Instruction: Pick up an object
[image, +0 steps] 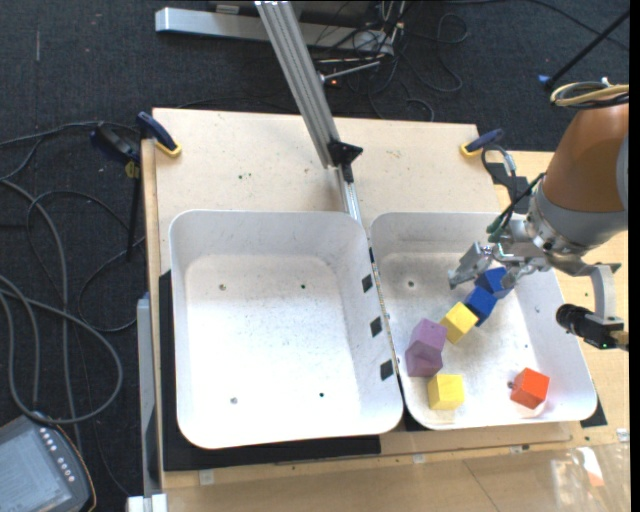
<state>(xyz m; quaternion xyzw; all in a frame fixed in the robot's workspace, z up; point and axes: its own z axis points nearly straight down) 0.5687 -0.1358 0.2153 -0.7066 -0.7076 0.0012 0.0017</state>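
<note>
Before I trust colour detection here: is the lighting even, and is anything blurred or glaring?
In the camera view, light is soft and even; the blocks cast short, faint shadows on the right bin. The white bins look bright but unglared. The purple block and orange block are sharp; the gripper over the blue block looks slightly soft.

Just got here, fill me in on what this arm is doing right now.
The arm reaches in from the right over the right-hand bin, its gripper down at the blue block. Whether it actually has the block cannot be told from this view. Lying in the same bin are two yellow blocks, a purple block and an orange block.
</note>
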